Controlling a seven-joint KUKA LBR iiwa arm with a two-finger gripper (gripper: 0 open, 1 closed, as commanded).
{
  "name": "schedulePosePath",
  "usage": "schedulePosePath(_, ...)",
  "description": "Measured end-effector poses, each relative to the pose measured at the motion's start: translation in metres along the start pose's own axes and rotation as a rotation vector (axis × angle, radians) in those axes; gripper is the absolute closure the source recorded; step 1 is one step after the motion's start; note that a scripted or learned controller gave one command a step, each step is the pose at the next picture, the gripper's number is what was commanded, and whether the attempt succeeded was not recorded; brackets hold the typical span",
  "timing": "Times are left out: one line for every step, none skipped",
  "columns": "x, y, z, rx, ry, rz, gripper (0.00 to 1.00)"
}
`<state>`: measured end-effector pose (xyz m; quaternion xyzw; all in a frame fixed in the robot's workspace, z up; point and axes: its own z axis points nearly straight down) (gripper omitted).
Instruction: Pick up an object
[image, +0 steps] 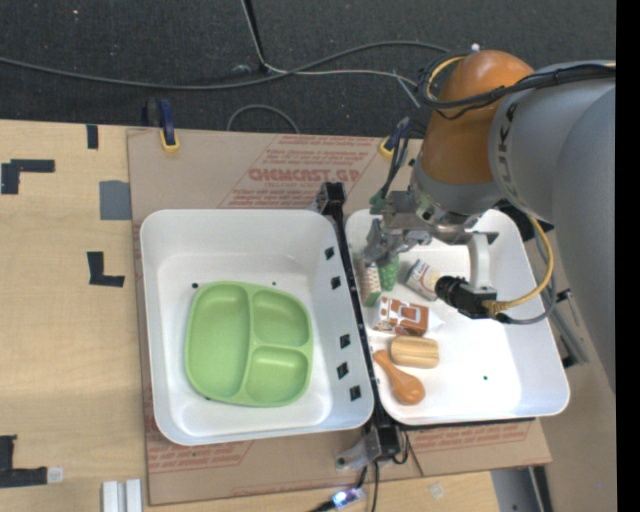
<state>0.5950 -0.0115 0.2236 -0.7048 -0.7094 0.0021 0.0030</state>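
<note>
Wooden spoon (398, 377) lies diagonally, bowl lower-right, handle upper-left.

Glossy green plastic tray (249, 344); smooth white plastic bins (160, 260)

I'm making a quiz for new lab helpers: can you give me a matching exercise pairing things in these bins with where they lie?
Things:
1. green divided plate
2. wooden spoon
3. gripper
4. brown patterned packet

Places:
A. right bin, nearest its front edge
B. left bin
C. right bin, by the divider, above the small items
D. right bin, just behind the tan block

Pairs: 1-B, 2-A, 3-C, 4-D
</note>
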Motion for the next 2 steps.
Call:
schedulePosePath(0.052,0.01,-0.006,-0.002,0.0,-0.001,1.0)
schedulePosePath(0.105,0.007,-0.01,-0.001,-0.001,-0.001,1.0)
